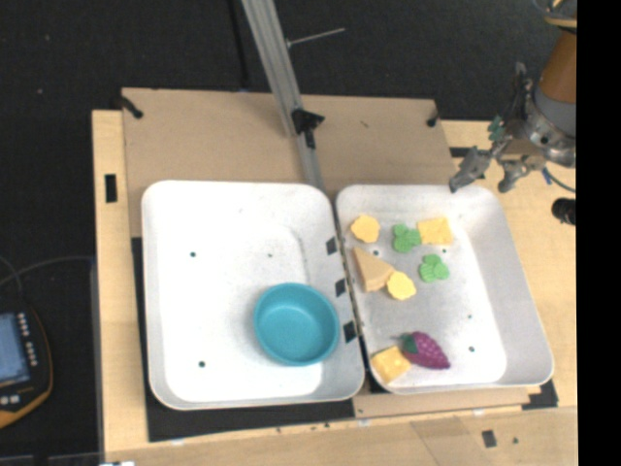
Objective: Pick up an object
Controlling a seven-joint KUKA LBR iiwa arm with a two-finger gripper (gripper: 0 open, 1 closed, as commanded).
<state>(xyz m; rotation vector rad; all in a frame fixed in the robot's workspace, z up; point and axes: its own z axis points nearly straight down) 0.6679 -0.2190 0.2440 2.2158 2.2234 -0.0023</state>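
So the gripper [482,168] hangs just over the right bin's [519,289] far right corner, fingers spread and nothing between them, probably parked high so it can drop on a target. All the small stuff sits in that bin: yellow pieces and green bits toward the far edge, purple grapes [425,349] near the front edge. The blue bowl [295,322] sits alone near the left bin's [194,221] front right corner.

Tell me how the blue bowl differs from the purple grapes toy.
The blue bowl sits in the left bin; the purple grapes lie in the right bin. The bowl is far larger, round and hollow, while the grapes are small, lumpy and solid. The bowl stands alone; the grapes touch a yellow piece. Both rest near their bin's front edge.
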